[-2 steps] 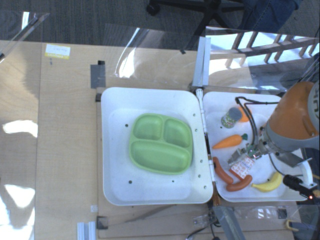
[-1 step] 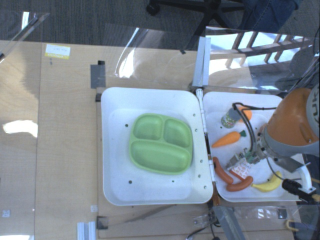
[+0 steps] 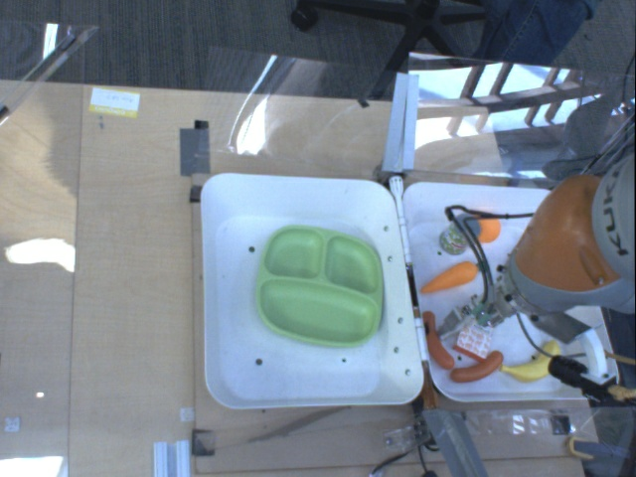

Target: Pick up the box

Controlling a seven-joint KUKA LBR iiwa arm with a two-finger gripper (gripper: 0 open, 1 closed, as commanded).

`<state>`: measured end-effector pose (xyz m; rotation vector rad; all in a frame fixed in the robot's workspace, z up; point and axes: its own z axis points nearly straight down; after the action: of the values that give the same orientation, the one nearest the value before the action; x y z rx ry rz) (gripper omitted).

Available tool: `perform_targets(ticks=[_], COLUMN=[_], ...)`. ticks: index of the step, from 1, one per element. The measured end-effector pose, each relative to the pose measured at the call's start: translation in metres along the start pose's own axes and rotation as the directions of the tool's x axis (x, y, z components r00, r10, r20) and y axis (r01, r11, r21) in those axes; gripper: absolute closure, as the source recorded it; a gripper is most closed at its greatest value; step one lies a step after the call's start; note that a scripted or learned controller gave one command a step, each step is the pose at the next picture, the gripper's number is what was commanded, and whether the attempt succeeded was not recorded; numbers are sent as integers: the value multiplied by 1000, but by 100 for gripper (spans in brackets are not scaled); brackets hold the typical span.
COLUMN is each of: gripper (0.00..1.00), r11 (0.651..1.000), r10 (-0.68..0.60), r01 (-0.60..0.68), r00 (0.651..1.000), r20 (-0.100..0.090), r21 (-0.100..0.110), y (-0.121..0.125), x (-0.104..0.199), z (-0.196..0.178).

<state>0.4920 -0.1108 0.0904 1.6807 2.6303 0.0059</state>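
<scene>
The box is small, red and white, and lies in the right bin near its front edge, between two sausages. My gripper hangs just above the box's far side, at the end of the grey arm with the orange band. The gripper's tip is dark and small in this view, and it partly overlaps the box's top edge. I cannot make out whether anything is held.
Around the box lie a carrot, a sausage to its left, another sausage in front, and a banana to its right. A small orange item and a round object sit farther back. The left bin holds a green divided plate.
</scene>
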Motion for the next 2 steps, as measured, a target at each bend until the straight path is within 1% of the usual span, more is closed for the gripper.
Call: perform_targets(ticks=[2], gripper=[0], r11=[998], r10=[-61], r01=[61], r00=[998], r20=[6], r21=[-2], y=[2], x=[2], z=[-1])
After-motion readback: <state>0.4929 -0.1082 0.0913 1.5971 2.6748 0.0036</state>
